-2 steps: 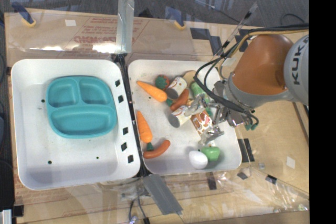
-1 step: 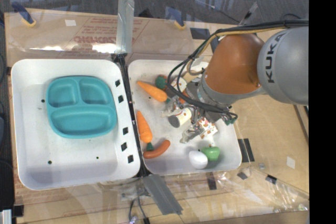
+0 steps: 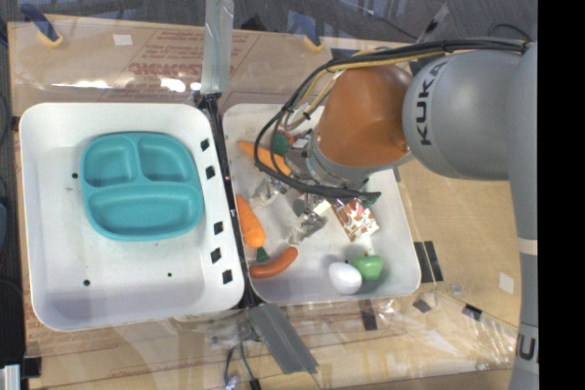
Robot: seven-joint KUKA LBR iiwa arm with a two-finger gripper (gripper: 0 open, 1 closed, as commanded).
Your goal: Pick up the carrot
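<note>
carrot (image 3: 251, 221) by right bin's (image 3: 402, 274) left wall, just left of pincer (image 3: 291, 207) — pincer's grip state unclear

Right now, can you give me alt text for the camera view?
The grey arm reaches into the right bin, above a carrot by the left wall, a sausage, a white egg and a green toy. A teal divided plate sits in the left bin.

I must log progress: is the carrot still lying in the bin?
Yes. The carrot lies flat in the right bin, near its left wall, beside the sausage.
</note>
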